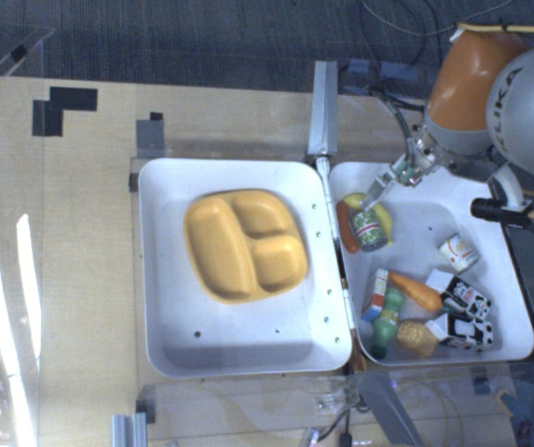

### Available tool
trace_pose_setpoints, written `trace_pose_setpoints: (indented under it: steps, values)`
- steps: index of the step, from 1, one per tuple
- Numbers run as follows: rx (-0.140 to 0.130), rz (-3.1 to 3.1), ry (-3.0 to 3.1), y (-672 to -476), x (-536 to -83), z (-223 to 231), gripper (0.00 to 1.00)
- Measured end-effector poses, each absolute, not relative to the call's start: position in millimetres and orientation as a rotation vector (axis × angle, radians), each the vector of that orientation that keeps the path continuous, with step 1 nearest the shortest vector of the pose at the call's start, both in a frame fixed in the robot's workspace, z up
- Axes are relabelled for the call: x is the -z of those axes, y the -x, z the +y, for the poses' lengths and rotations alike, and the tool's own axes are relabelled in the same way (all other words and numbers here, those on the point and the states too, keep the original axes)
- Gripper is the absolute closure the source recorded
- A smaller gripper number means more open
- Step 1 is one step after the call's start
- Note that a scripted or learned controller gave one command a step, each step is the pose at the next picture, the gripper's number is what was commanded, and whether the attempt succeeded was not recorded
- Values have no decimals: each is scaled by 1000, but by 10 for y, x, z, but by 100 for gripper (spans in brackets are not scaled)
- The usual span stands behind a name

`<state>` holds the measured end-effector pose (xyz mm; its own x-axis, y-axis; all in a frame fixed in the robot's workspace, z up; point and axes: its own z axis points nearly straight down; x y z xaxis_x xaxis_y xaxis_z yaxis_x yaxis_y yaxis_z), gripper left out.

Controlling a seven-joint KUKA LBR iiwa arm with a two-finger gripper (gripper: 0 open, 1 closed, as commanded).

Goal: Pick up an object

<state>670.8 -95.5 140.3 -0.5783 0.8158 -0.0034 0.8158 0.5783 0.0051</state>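
Two white bins fill the frame; the right bin (518, 341) holds a small can (370, 229), a carrot (414, 291) and other toys at centre right. The gripper (379, 189) hovers just above the can, its pincer state impossible to tell. Judged the approach step; next comes a descent onto the can.

Both bins (155, 277) are white on the pale wooden table (61, 250). The divided tray (245, 245) is yellow. In the right part of the frame lie an orange carrot (416, 291), a green bottle (387, 317), a green can (370, 228) and a black-and-white patterned box (467, 305). The arm (490, 82) is grey with an orange band.
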Motion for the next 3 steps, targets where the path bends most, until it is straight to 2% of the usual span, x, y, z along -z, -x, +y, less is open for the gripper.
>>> trace_pose_setpoints:
  steps: [1, 2, 3]
  values:
    - [-4, 2731, -1542, -6011, -894, -1183, 0]
    - [-9, 2738, -1514, -5562, -891, -1307, 0]
    - [-16, 2732, -1511, -5601, -1002, -1297, 100]
